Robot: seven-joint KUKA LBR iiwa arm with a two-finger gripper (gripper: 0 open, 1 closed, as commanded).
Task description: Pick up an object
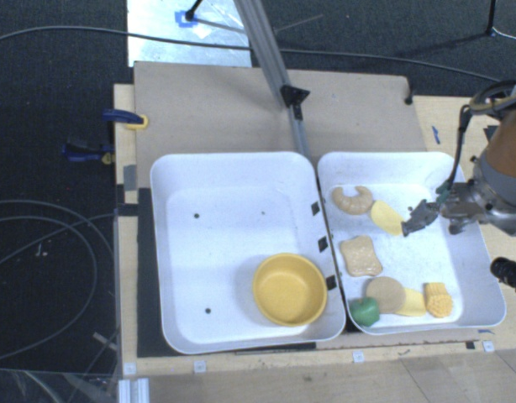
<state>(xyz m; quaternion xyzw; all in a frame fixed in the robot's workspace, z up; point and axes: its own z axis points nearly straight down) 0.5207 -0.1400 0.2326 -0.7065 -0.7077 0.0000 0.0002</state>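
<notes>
The right bin (426, 162) holds several toy foods: a tan croissant (352, 199), a yellow oval piece (386, 217), a beige toast slice (360, 255), a round tan cookie (384, 292), a green piece (365, 311), a pale yellow piece (413, 306) and an orange-yellow ribbed piece (438, 300). My gripper (416, 217) hovers in the right bin, just right of the yellow oval piece. It is open, with nothing between its fingers.
A yellow bowl (290, 288) sits in the left bin (207, 183) near its front right corner. A grey pole (271, 49) slants down to the bins' far edge. The arm's body (502, 183) overhangs the right bin's right rim.
</notes>
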